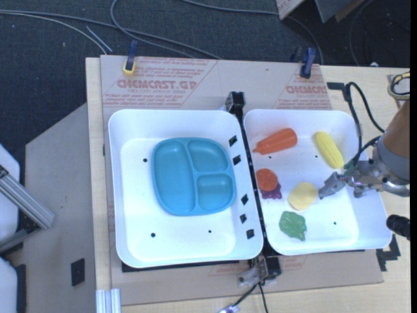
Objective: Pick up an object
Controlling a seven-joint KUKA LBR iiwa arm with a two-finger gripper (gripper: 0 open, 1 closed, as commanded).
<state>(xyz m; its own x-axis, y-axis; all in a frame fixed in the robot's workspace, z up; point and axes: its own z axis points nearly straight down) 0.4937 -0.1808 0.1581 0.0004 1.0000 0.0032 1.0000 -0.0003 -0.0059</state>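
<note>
While the arm reaches in from the right edge of the frame, we see its end effector (331, 185) low in the right bin (339, 237), fingers slightly parted and closed on nothing, tips just beside the pale yellow lemon-like piece (303, 196). A yellow corn cob (329, 149), orange carrot (275, 141), red-and-purple piece (267, 182) and green piece (292, 225) lie nearby. The left bin (130, 227) carries a blue divided tray (193, 175).

Robotics lab: clamped board (195, 83) on bench, two white bins (124, 175), loose cables (150, 5) on dark carpet, toy food.
</note>
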